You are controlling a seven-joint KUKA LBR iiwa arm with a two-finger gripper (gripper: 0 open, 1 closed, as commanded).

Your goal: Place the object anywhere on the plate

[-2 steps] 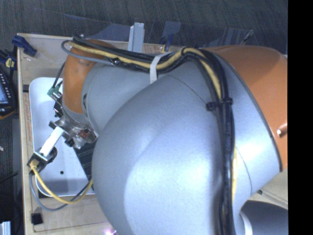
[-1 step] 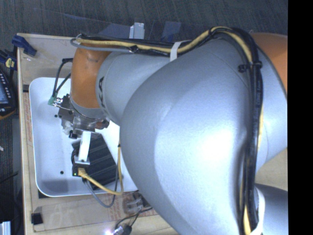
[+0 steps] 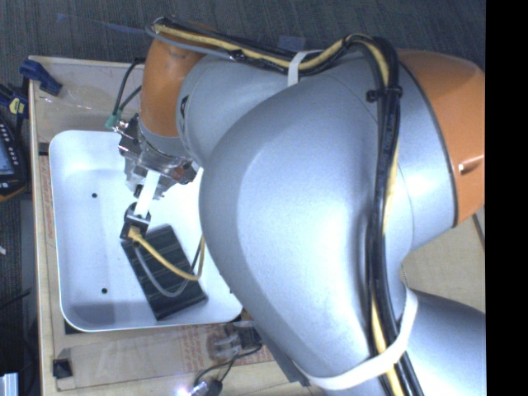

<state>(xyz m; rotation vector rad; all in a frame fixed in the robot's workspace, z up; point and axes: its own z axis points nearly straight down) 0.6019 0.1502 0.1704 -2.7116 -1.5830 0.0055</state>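
object hidden behind arm [image 3: 330, 221]; tool [image 3: 147, 191] over white bin [image 3: 82, 246], wide or narrow unclear.

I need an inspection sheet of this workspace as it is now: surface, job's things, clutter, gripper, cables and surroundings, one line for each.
Surface: wooden bench bearing a white bin; the arm covers most of the rest.
Job's things: nothing seen.
Clutter: two small dark dots on the bin's floor, too small to identify.
Gripper: the gripper is over the bin, near its far wall.
Cables: yellow and black cables run along the arm, held by white ties.
Surroundings: dark carpet beyond the bench; a blue clamp at the bench's far left corner.
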